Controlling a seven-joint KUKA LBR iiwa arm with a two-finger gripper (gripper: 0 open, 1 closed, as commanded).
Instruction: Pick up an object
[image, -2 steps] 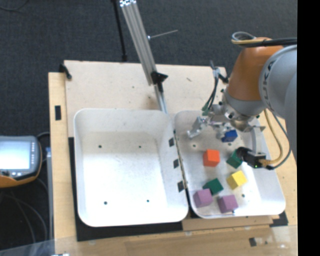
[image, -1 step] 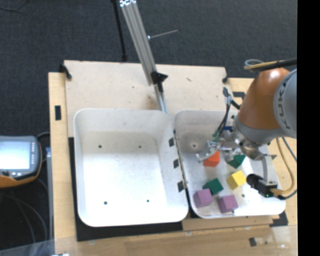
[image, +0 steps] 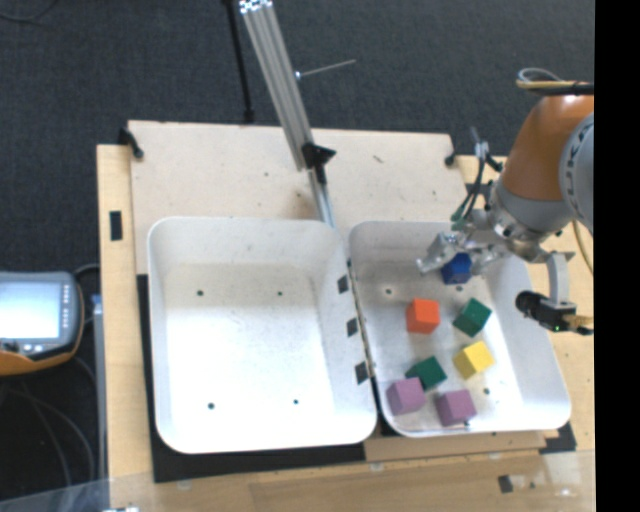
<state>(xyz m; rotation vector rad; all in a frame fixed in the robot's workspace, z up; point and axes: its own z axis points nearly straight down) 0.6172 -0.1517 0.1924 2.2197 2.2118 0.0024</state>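
Hovering over the far end of the right bin, the arm leans in from the right, and the count goes like this:

Arm: one, grey with an orange band (image: 545, 150), bent down toward the right bin.
Gripper: one (image: 456, 262), low over the far part of the right bin; a blue block (image: 457, 268) sits right between its metal fingers, so it appears clenched on that block, though whether the block is off the floor cannot be told.
Bins: two, side by side and touching along the middle; the left bin (image: 175, 250) and the right bin (image: 540, 395).
Blocks in the right bin: seven in all, counting the blue one.
Blue: one, at the gripper, farthest from the camera.
Orange: one, the orange block (image: 423, 316), just below the gripper and apart from it.
Green: two, a green block (image: 472, 317) beside the orange one toward the right, and a darker green block (image: 427, 372) nearer the front.
Yellow: one, the yellow block (image: 474, 358), between the two greens and toward the right wall.
Purple: two, a purple block (image: 405, 395) by the left wall at the front and a second purple block (image: 455, 406) near it.
Extras: one slanted metal post (image: 285, 90) rising behind the bins, one small screen unit (image: 35, 315) at the left edge.
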